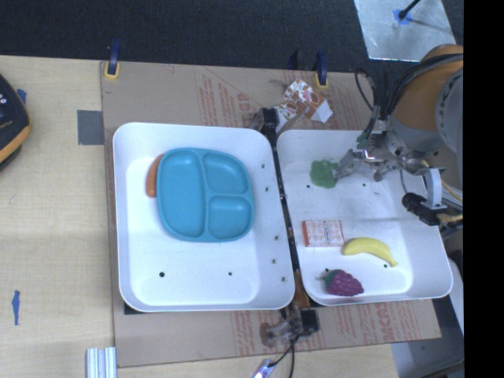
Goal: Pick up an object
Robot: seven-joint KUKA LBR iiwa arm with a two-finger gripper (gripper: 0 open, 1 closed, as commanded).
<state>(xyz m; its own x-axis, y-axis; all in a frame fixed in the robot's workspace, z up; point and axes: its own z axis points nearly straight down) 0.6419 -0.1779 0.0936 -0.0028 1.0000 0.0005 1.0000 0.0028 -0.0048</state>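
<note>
The right bin (pixel 417 278) holds a green leafy toy (pixel 320 173) near its back left, a red-and-white packet (pixel 323 232) at mid left, a yellow banana (pixel 368 250) and a purple bunch of grapes (pixel 342 283) toward the front. My gripper (pixel 345 166) reaches in from the right, low over the bin floor. Its tip lies right against the green toy's right side. Whether the toy is gripped is not visible from this angle.
In the left bin (pixel 134 274) a blue divided plate (pixel 206 194) lies over an orange item (pixel 150 178) that peeks out at its left edge. A crumpled wrapper (pixel 303 101) lies behind the bins. Cables and the arm's body (pixel 429 124) crowd the right bin's back right corner.
</note>
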